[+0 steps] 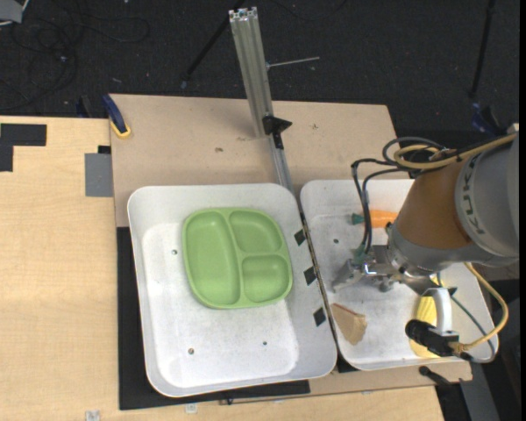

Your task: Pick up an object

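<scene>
Divided plate in left bin, wedge in right bin, arm above it

Even, moderately bright overhead light on the bins, soft shadows, dark surroundings, perhaps slightly grainy.

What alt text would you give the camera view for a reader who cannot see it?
The arm's gripper hangs low over the right bin, above a tan wedge-shaped object, with a yellow object nearby. The left bin holds a green divided plate.
</scene>
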You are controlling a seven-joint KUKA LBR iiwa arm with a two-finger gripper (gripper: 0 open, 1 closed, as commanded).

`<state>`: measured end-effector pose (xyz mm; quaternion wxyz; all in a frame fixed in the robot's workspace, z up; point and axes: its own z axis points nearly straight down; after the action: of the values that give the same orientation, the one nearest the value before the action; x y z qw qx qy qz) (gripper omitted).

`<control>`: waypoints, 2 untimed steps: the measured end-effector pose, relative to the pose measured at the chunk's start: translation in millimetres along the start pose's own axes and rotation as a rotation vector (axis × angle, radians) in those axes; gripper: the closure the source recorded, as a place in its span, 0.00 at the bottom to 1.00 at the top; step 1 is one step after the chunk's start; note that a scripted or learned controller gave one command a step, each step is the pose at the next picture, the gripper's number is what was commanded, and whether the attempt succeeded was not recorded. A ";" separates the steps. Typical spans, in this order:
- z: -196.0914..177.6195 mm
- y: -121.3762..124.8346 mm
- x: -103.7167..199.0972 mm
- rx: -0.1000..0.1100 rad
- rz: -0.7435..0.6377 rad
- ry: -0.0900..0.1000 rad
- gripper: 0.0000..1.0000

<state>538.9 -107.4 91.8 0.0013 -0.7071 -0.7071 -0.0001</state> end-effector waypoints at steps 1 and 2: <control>-11.9 2.6 -0.2 -0.008 0.004 0.001 1.00; -73.2 4.8 2.2 -0.001 -0.001 -0.002 1.00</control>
<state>543.9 -105.3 165.1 0.0001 -0.7068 -0.7075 0.0000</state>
